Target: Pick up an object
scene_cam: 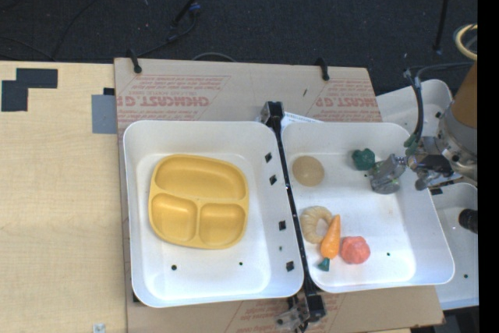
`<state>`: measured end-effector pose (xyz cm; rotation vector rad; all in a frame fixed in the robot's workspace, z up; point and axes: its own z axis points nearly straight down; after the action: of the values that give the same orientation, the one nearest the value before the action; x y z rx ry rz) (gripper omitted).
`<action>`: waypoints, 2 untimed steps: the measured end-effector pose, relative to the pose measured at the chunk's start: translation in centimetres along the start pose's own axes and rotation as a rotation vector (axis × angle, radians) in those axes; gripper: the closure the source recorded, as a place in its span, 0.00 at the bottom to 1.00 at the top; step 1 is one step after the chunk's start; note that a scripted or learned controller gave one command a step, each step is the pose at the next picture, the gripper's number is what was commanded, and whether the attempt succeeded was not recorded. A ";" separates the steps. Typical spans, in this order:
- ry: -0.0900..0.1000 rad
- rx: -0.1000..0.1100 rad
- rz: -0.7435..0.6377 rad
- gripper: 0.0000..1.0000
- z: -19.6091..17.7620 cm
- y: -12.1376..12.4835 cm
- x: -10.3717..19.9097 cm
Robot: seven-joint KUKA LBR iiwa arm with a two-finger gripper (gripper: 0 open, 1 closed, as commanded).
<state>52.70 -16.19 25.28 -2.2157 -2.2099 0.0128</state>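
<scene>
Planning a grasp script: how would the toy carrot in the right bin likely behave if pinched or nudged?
The carrot tapers to a narrow end, so it would probably pivot or roll sideways when nudged. It leans on the pale ring-shaped piece, so a push may shift both. Its smooth look suggests stiff plastic, possibly slippery across its rounded sides.

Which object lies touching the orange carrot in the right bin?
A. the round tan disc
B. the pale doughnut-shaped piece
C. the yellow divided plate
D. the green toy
B: the carrot leans against the pale doughnut-shaped piece in the right bin, while the green toy and the round tan disc lie apart from it, and the yellow divided plate is in the left bin.
</scene>
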 end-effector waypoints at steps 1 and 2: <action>-0.002 -0.011 -0.003 0.00 -0.6 0.2 0.0; 0.000 -0.006 -0.002 0.00 4.3 -0.7 0.3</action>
<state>51.93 -15.92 20.96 -2.2164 -2.2161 0.0061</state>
